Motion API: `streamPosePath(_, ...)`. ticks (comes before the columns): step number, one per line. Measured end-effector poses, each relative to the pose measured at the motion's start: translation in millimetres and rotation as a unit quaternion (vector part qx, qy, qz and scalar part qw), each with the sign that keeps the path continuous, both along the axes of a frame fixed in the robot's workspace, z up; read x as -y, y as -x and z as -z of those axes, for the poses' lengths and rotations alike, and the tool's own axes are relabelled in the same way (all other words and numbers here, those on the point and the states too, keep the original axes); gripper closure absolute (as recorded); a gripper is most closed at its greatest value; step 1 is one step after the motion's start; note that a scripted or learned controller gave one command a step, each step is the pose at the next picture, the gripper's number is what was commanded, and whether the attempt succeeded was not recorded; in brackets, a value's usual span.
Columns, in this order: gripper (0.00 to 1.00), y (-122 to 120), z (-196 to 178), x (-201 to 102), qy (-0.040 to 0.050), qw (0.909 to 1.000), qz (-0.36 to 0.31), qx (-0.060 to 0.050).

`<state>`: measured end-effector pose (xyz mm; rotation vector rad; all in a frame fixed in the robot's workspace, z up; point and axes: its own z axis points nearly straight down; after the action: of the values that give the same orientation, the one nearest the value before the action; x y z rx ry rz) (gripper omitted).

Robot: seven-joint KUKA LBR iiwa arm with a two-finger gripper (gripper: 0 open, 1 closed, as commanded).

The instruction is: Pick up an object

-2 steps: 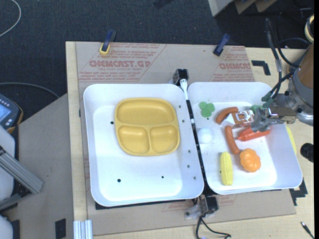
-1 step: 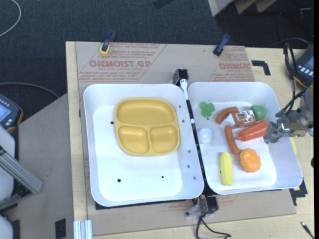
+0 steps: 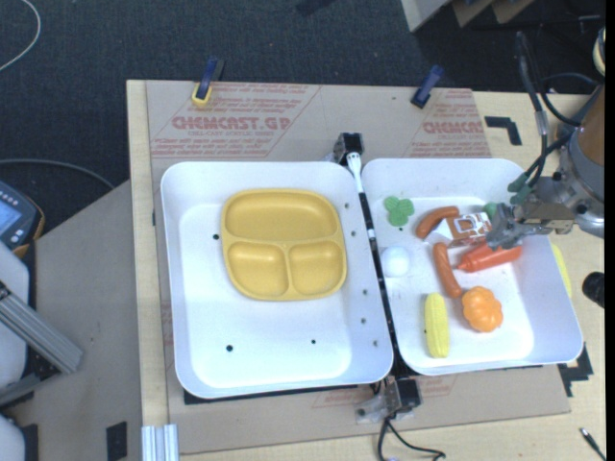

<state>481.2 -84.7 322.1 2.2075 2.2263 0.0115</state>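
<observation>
The right bin (image 3: 538, 349) holds several toy foods. A green broccoli piece (image 3: 398, 207) lies at its far left, and a curved orange sausage (image 3: 437, 221) sits beside it. A small white and red item (image 3: 468, 226) rests next to that sausage. Nearer the front are a white ball (image 3: 395, 261), a second sausage (image 3: 446, 269), a corn cob (image 3: 436, 324) and an orange pumpkin (image 3: 481, 308). A red-orange carrot (image 3: 488, 257) lies slantwise. My gripper (image 3: 506, 230) reaches in from the right and hangs just over the carrot's upper end, hiding part of it.
A yellow divided plate (image 3: 284, 242) lies in the left bin (image 3: 279, 353). The black divider rail (image 3: 370, 248) runs between the bins. A yellow strip (image 3: 560, 267) lies along the right bin's right wall. Cables hang near the arm (image 3: 577, 181) at the right.
</observation>
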Motion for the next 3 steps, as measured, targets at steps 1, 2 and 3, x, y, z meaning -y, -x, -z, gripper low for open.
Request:
streamPosePath(1, 1.0, 3, 27, 71, 0.0009, 0.9999, 0.007, -0.007)
streamPosePath(2, 1.0, 4, 86, 143, 0.0006, 0.9999, 0.008, -0.008)
streamPosePath(3, 1.0, 0, 1, 93, 0.0017, 1.0, 0.001, 0.001)
